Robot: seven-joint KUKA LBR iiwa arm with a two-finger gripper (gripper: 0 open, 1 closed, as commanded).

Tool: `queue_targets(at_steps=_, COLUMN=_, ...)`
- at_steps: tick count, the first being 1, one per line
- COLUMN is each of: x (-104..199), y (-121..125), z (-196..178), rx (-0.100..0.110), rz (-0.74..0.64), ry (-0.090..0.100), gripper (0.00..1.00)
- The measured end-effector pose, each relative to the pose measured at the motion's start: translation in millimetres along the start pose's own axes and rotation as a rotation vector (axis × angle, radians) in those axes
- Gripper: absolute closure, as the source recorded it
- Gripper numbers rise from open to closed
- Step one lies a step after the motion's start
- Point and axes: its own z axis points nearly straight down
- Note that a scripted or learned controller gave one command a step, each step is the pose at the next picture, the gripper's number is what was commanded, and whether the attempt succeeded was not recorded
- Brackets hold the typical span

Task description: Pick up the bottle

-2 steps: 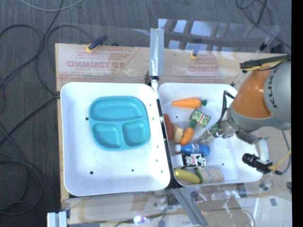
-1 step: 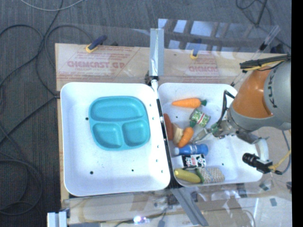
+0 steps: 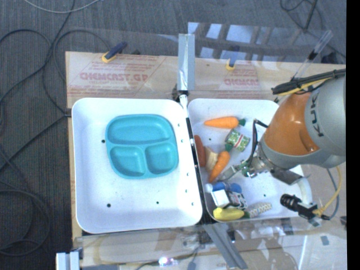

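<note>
The grey arm with its orange band (image 3: 289,129) reaches in from three o'clock over the right shallow white bin (image 3: 264,107), and its bulk covers the gripper (image 3: 251,166); whether that is open or closed cannot be told. The bottle is hard to make out with certainty among the clutter. A small green-and-white labelled container (image 3: 237,140) lies near the bin's centre, just at nine o'clock of the wrist. At its twelve o'clock lies an orange plastic carrot (image 3: 223,122); at its seven o'clock a second, smaller carrot (image 3: 220,165) slants beside a brown sausage-shaped toy (image 3: 200,150). Towards six o'clock sit a blue-and-white packet (image 3: 221,195) and a yellow banana-shaped toy (image 3: 229,213). The left white bin (image 3: 90,207) holds a turquoise three-compartment plastic tray (image 3: 142,145).
</note>
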Motion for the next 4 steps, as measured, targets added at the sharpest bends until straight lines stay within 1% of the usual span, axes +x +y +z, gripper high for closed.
queue_targets(at_steps=1, x=-20.1, y=-22.3, z=0.1, rx=-0.002, rz=0.181, ry=0.006, gripper=0.0)
queue_targets(at_steps=2, x=-21.2, y=-21.7, z=-8.7, rx=-0.002, rz=0.181, ry=0.004, gripper=1.0)
queue_targets(at_steps=3, x=-23.0, y=-21.1, z=-10.1, rx=-0.006, rz=0.183, ry=0.0, gripper=0.0)
queue_targets(at_steps=4, x=24.2, y=-11.6, z=-0.4, rx=0.001, rz=0.031, ry=-0.003, gripper=0.0)
